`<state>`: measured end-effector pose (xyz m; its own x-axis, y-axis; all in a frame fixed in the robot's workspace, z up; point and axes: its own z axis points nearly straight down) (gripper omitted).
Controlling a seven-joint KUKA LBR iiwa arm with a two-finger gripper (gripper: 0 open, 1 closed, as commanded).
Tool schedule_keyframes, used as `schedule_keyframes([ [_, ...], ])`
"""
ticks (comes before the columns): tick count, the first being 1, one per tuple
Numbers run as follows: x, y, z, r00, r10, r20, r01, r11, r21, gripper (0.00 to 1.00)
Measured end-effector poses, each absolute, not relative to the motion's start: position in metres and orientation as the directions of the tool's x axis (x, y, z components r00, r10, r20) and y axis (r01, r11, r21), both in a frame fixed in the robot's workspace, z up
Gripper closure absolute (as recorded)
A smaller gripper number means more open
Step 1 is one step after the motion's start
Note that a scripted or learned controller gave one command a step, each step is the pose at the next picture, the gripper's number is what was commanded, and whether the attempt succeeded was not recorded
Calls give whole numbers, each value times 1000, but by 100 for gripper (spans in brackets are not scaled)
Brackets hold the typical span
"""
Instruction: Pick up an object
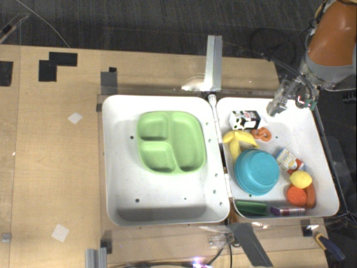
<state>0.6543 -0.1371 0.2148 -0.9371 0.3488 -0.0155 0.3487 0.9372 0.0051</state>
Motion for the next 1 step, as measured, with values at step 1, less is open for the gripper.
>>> schedule_keyframes([
  [1, 649, -44, 217, -891, 453, -8, 453, 891, 7, 100],
])
